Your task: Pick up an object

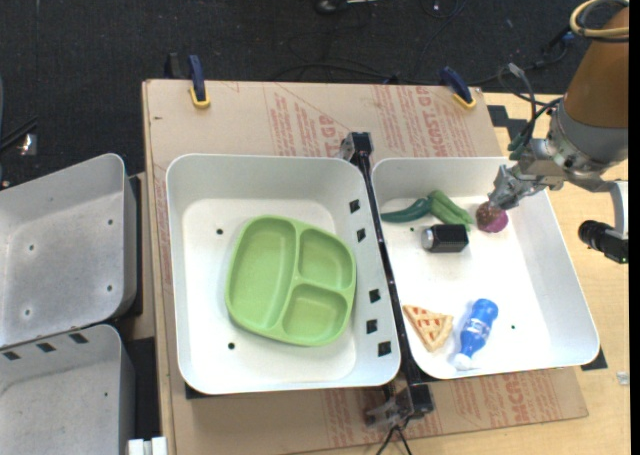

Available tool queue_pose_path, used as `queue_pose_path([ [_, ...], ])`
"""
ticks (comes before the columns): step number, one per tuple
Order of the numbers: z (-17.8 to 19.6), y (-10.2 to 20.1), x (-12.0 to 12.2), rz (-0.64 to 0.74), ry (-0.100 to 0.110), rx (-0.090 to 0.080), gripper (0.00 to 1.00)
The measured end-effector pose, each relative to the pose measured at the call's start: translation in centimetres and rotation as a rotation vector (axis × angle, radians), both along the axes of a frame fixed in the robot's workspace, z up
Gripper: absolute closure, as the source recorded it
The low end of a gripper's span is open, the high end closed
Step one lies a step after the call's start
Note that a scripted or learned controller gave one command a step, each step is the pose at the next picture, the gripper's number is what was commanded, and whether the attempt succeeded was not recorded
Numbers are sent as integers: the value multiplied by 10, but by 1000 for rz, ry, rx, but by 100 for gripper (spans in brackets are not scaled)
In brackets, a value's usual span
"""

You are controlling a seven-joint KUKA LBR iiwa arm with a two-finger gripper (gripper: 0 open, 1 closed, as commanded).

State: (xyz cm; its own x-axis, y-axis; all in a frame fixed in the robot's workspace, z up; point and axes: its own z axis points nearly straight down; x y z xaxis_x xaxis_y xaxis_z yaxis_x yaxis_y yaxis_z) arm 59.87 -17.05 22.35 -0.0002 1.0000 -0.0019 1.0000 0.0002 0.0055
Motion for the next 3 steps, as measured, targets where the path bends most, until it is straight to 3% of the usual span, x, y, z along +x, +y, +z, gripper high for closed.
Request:
queue_pose_path([
  [1, 54, 0, 1, 2, -1, -1, 100],
  [3, 47, 114, -14, 8, 7, 4, 100],
])
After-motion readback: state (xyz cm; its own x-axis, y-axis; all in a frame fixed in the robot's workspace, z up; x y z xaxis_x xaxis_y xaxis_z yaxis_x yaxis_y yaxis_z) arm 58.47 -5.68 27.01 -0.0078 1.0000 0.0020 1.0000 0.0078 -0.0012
